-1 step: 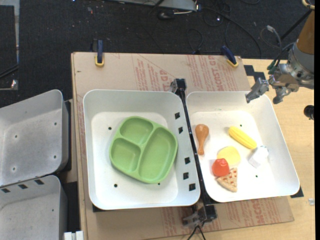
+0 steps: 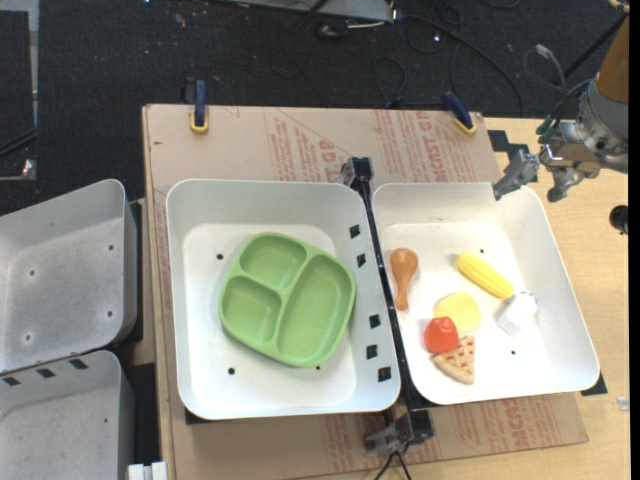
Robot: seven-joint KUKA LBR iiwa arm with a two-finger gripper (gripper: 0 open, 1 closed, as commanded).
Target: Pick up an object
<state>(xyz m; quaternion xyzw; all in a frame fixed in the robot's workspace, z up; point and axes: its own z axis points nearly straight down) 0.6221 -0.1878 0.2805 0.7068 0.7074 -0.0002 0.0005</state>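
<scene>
The right bin [image 2: 520,368] holds several toy foods: a brown chicken drumstick [image 2: 403,273], a yellow corn cob [image 2: 485,274], a yellow round piece [image 2: 458,310], a red tomato [image 2: 441,335], a waffle-like pizza slice [image 2: 457,360] and a white block [image 2: 518,313]. My gripper [image 2: 535,180] hangs above the far right corner of that bin, its two fingers spread apart with nothing between them. It stands well clear of all the foods.
The left bin [image 2: 200,368] holds a green divided plate [image 2: 288,297]. A black divider [image 2: 375,288] runs between the bins. Spare white bin lids [image 2: 60,268] lie at the far left. Blue-yellow clamps [image 2: 199,108] hold the board at the back.
</scene>
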